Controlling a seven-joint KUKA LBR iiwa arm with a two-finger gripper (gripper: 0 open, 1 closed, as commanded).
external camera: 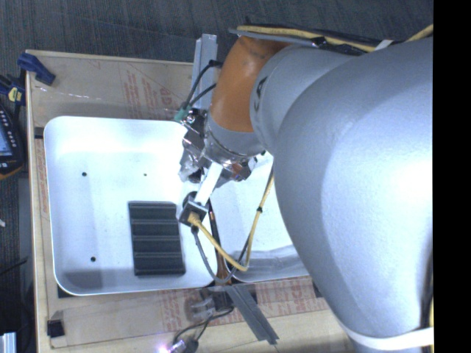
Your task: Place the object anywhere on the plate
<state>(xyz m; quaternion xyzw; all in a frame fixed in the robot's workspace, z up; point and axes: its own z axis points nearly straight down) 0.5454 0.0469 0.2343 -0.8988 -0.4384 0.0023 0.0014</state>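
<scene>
A black ribbed rectangular slab (157, 238) lies flat in the left white bin (73, 197), toward its near right corner. My gripper (191, 166) hangs over the right edge of that bin, above and a little right of the slab's far end, apart from it. I see nothing held in it. The grey arm with its orange band (235, 87) reaches in from the right and hides most of the right bin (283, 259).
The bench's wooden border (110, 65) frames the bins. A blue clamp (35, 68) sits at the far left corner. Metal brackets and cables (221, 300) lie by the near edge between the bins. The left bin's floor shows bare white left of the slab.
</scene>
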